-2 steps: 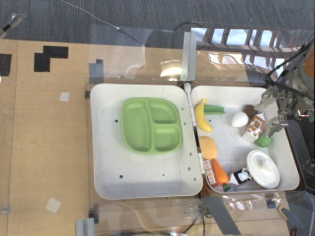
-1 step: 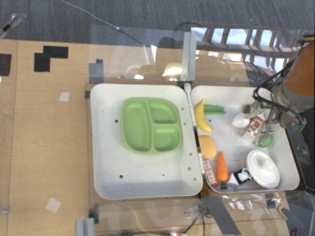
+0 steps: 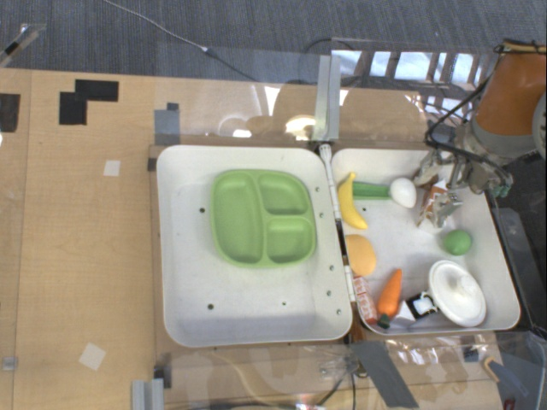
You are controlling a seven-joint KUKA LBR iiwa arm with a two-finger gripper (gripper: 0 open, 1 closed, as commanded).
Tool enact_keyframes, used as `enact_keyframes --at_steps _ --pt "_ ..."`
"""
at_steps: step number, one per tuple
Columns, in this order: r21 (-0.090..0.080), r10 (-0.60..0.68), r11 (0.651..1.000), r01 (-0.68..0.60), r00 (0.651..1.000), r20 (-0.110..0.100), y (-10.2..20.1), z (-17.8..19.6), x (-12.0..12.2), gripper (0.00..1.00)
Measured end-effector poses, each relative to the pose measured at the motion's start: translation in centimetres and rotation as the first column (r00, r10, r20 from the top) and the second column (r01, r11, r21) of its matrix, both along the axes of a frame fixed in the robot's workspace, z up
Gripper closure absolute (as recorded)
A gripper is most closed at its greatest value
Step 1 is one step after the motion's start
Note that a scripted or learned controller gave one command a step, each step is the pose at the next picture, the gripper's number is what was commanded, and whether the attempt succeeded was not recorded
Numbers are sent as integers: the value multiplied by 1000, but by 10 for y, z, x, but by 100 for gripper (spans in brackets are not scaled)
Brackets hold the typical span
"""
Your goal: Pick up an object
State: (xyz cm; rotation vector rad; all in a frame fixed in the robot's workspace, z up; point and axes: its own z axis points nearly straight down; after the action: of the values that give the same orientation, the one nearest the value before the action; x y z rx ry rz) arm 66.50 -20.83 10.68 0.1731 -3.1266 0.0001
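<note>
The two-finger gripper (image 3: 438, 196) hangs over the upper right part of the right shallow white bin (image 3: 504, 263). Whether its jaws are open or closed cannot be told.

Right bin contents: a yellow banana (image 3: 349, 202) at the left wall, touching a green-handled white-headed utensil (image 3: 389, 191); an orange round fruit (image 3: 360, 254); an orange carrot (image 3: 390, 295); a small green ball (image 3: 458, 242) just below the gripper; a white round bowl (image 3: 457, 292).

The left white bin (image 3: 184, 306) holds a green divided plastic tray (image 3: 261, 217).
</note>
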Motion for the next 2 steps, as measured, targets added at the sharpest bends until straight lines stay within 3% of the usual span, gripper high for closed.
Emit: enact_keyframes --at_steps 1,2 --pt "-3 -13 1000 13 999 37 44 -10 -5 0" --pt "1 -128 992 128 991 23 47 -17 -65 0"
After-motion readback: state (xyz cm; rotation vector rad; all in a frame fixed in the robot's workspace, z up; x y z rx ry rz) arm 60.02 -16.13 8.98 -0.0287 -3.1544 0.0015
